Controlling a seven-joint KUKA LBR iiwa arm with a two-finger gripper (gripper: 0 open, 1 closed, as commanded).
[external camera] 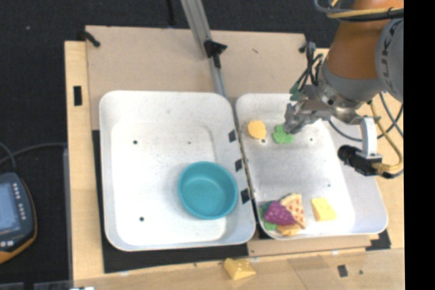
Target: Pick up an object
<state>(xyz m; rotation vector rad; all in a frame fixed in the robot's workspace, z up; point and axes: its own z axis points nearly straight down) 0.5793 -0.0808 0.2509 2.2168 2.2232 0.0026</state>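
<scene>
My gripper [292, 124] hangs low over the far part of the right bin [360, 214], right above a small green toy [283, 136] that lies on the bin floor. A yellow rounded toy [256, 130] sits just left of the green one. Near the bin's front edge lie a purple grape toy [277, 214], a pizza-slice toy [293, 207] and a yellow cheese block [323, 209]. The grey wrist hides the fingertips from above.
A teal bowl [207, 189] stands in the left bin [136, 146]. A yellow wedge [238, 269] lies on the bench in front of the bins. A slanted metal pole [194, 10] rises behind the bins. Cables hang at the arm's right.
</scene>
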